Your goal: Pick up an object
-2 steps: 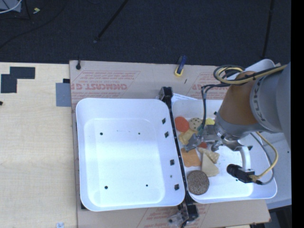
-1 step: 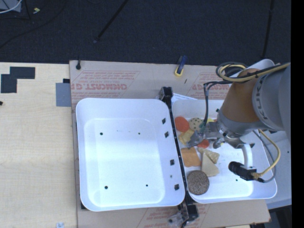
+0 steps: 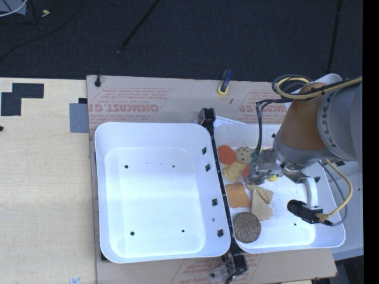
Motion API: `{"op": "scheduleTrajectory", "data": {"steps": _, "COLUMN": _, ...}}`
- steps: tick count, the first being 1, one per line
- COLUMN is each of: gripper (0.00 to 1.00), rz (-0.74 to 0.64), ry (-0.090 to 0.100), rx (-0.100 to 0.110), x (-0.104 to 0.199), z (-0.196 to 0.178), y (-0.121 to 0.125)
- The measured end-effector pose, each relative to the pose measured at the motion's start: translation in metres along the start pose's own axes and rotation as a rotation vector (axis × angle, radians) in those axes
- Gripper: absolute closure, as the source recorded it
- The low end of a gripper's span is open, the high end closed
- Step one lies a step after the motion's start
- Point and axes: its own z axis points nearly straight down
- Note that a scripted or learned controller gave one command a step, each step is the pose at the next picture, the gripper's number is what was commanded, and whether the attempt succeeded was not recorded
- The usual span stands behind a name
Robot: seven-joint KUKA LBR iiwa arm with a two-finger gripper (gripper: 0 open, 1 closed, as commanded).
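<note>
Small food-like objects (image 3: 246, 194) clustered in right bin (image 3: 308, 238)

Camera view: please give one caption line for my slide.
KUKA arm's gripper lowered among food-like pieces in the right bin.

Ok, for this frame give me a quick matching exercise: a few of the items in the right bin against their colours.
Things:
1. round flat disc at the bin's near edge
2. block just above that disc
3. rounded piece by the divider
4. small dotted piece beside it

Colours:
A. red-orange
B. grey-brown
C. cream with dark dots
D. orange

Pairs: 1-B, 2-D, 3-A, 4-C
</note>
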Motion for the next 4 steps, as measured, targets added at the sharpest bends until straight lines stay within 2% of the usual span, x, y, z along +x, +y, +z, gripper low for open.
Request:
{"op": "scheduleTrajectory", "data": {"steps": 1, "gripper": 0.0, "rz": 0.001, "ry": 0.0, "rx": 0.0, "x": 0.0, "z": 0.0, "y": 0.0}}
{"op": "scheduleTrajectory", "data": {"steps": 2, "gripper": 1.0, "rz": 0.005, "ry": 0.001, "rx": 0.003, "x": -0.002, "z": -0.009, "y": -0.001}}
{"op": "scheduleTrajectory", "data": {"steps": 3, "gripper": 0.0, "rz": 0.008, "ry": 0.001, "rx": 0.003, "x": -0.002, "z": -0.009, "y": -0.001}}
{"op": "scheduleTrajectory", "data": {"steps": 4, "gripper": 1.0, "rz": 0.011, "ry": 0.001, "rx": 0.005, "x": -0.003, "z": -0.019, "y": -0.001}}
